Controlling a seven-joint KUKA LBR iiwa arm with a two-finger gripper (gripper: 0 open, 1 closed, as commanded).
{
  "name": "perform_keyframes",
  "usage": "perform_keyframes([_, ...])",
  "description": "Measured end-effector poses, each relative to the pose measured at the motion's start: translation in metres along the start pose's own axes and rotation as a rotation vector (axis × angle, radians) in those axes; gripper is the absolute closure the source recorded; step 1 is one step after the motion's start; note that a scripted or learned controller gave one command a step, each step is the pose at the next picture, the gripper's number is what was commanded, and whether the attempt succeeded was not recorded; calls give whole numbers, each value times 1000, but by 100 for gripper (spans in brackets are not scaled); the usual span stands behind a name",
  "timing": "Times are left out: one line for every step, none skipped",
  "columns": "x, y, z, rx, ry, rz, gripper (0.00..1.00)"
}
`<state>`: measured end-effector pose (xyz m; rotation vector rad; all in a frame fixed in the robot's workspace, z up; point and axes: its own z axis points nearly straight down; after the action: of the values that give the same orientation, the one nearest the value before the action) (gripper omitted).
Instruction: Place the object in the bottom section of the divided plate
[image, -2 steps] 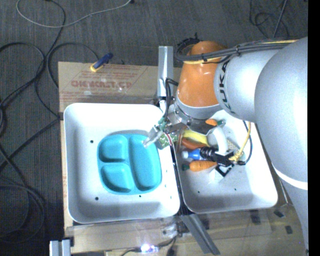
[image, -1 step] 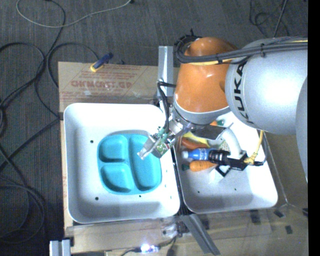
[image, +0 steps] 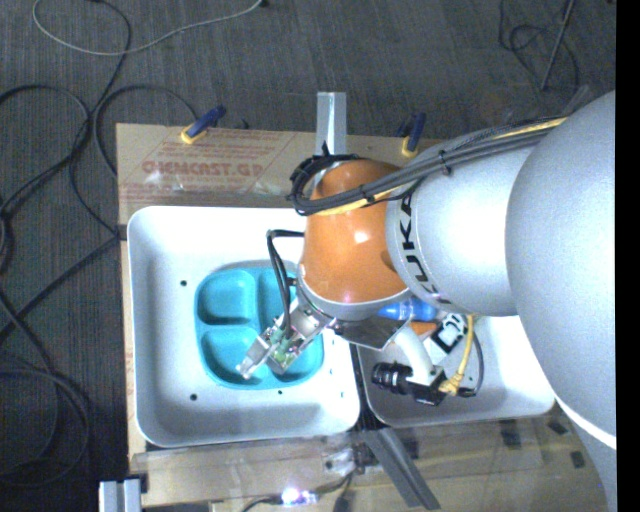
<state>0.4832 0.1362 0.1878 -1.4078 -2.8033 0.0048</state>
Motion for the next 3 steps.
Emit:
perform_keyframes([-44, 143, -59, -2, -4, 12, 0])
perform_keyframes([-44, 144, -67, 1, -8, 12, 100])
perform_keyframes([-42, 41, -73, -1, -4, -29, 100])
